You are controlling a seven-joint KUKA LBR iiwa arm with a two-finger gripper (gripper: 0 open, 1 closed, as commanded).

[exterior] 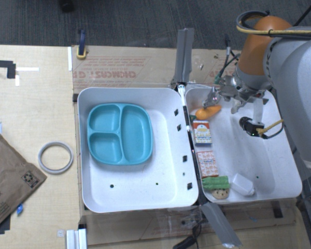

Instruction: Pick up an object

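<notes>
Pincer [216,98] low over our right bin [280,160], grip state we cannot tell, orange object [209,111] just beneath it, two printed cartons [202,133], text unreadable, one blue tray [119,134] in left bin [88,180].

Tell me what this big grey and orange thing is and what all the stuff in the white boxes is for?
It is a robot arm, seen by a camera looking down from above. At its end is a gripper for picking things up. It hangs over the right bin, near an orange toy. That bin also holds two small snack boxes, a green item, a cookie and a white block. The left bin holds a blue divided plate. I cannot tell if the gripper holds anything.
</notes>
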